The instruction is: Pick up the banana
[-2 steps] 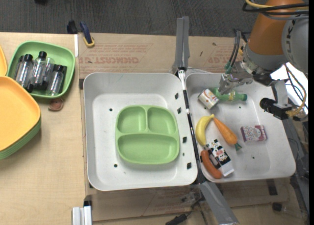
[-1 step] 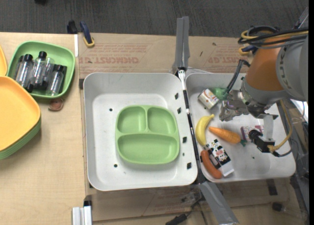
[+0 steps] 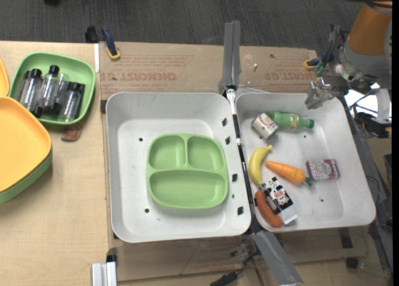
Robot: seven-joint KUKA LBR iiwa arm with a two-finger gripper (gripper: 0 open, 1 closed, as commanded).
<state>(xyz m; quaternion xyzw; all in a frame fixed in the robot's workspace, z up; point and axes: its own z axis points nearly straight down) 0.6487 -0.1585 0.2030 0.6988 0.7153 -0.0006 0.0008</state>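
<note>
Banana (image 3: 259, 162) untouched in right bin (image 3: 355, 154); jaws' spread indiscernible, poised over bin's far corner.

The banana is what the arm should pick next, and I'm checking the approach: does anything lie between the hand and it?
Yes. The hand hovers over the right bin's far right corner, and the green bottle and small carton lie between it and the banana. The carrot's tip touches the banana's right side.
</note>
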